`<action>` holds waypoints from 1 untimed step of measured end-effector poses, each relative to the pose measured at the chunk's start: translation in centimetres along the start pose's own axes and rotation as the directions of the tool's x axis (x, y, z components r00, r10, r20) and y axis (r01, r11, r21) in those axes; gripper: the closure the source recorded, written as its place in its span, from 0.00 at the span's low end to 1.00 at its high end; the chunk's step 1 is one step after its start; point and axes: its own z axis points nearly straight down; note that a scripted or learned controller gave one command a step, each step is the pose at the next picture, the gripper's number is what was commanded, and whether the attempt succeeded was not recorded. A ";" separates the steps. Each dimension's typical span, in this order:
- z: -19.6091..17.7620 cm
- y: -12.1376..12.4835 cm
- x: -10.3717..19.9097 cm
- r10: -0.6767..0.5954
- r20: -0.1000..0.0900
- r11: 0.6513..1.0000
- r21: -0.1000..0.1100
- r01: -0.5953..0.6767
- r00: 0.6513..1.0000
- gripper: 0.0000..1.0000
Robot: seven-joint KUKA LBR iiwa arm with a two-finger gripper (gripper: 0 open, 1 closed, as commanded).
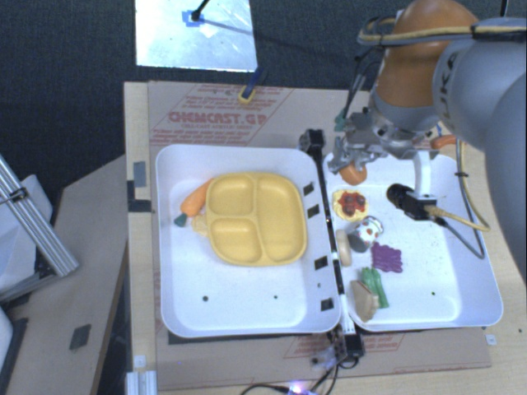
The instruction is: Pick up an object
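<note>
- Bread-coloured wedge (363,299) is lying at the near end of the right-hand bin (469,303), with a green piece (375,283) touching its far side.
- Purple cluster (386,257) is sitting just beyond those two. A grey-and-white piece (365,232) and a pale stub (343,250) are lying beside it, toward the wall shared with the other bin.
- Yellow divided plate (251,218) is occupying the middle of the left-hand bin (239,311). A carrot (195,197) is resting against the plate's rim on the view's left.
- Round disc (351,204), yellow with a red centre, is lying farther on in the right-hand bin, close to the shared wall.
- Small orange object (354,174) is sitting just beyond the disc, toward the far end of the right-hand bin. It is being judged the pick target, since it lies directly under the tool.
- Gripper (349,161) is hanging right over the small orange object, either touching it or just above it. Whether the gripper is open or closed cannot be told, because its working end is blending into the object. No hold is being confirmed.
- Step in hand is being judged as the grasp itself: the tool is down at the object, and no lift is showing yet.
- Next move is calling for a sure closure on the small orange object, then a straight rise clear of the shared wall without dragging the disc.
- Cardboard sheet (222,113) is lying under the bins' far edge, and a shiny panel (193,23) is lying beyond it.
</note>
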 end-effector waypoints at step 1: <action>0.0 0.8 -0.3 0.000 -0.001 1.000 -0.002 0.000 1.000 1.00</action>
